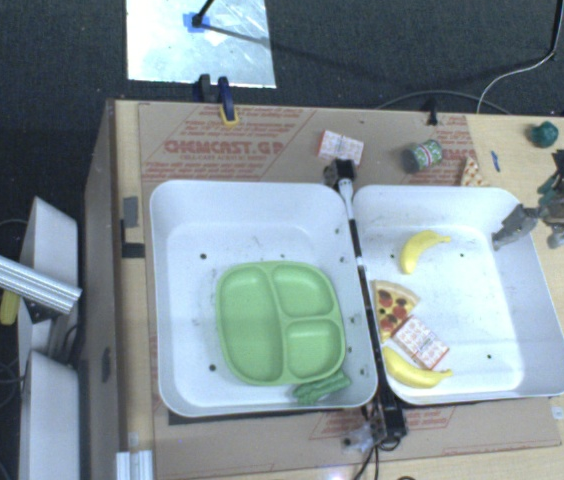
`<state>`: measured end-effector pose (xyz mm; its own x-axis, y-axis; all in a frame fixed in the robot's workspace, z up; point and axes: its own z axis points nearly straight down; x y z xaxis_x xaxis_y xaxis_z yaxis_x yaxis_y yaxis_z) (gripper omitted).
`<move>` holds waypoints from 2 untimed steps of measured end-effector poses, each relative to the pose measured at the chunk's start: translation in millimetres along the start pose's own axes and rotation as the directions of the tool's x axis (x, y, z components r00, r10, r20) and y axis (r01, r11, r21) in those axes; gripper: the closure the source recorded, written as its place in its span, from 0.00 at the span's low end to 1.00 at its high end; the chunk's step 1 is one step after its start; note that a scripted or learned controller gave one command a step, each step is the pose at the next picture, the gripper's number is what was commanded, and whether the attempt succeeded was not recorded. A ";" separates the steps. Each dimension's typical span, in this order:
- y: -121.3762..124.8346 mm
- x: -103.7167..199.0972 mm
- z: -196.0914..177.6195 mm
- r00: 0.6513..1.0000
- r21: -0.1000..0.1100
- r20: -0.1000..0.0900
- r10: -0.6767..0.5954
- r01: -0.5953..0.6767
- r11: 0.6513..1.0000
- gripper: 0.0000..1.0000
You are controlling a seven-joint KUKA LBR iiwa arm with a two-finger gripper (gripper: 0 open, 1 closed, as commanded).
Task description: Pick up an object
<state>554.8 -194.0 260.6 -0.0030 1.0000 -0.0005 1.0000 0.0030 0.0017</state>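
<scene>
The right bin (522, 298) holds a yellow banana (422, 248) near its back, a pizza slice toy (394, 306), a red-and-white patterned packet (421, 341) and a second banana (414, 370) at the front left. In the left bin (187, 268) lies a green divided plate (280, 320), with a small green item (320, 386) at its front edge. My gripper (535, 230) hangs over the right bin's far right corner, open, with nothing between its fingers. It is well to the right of the upper banana.
Behind the bins, on the cardboard sheet, sit a small can (425, 154), a paper tag (341, 146) and a blue-and-yellow clamp (224, 96). A teal object (545, 133) stands near the arm at the right. A dark divider (357, 258) runs between the bins.
</scene>
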 end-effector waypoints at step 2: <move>70.6 85.8 166.1 1.000 0.002 -0.001 -0.001 0.001 1.000 0.00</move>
<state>625.5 -108.0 94.6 -0.0041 1.0000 0.0004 1.0000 0.0041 -0.0006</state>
